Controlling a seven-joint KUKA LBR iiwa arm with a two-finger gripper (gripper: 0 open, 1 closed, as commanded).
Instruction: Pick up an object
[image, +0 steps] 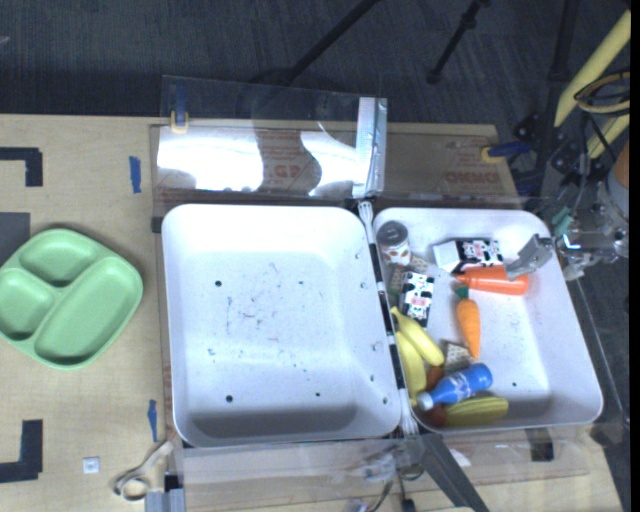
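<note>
The right bin holds a heap of small items. A small can stands at its far left, with a cow-patterned box below it and another cow-patterned item toward the back. An orange-red tube lies beside an orange carrot. Two yellow bananas lie along the left wall. A blue bottle and a yellow-green corn cob rest at the front. My gripper hangs over the bin's far right part, just right of the tube, with nothing seen in it.
The left bin sits beside the right one, sharing a middle rim. A green divided plate lies on the bench at the far left. A clear panel stands behind the bins. Cables and stands crowd the right side.
</note>
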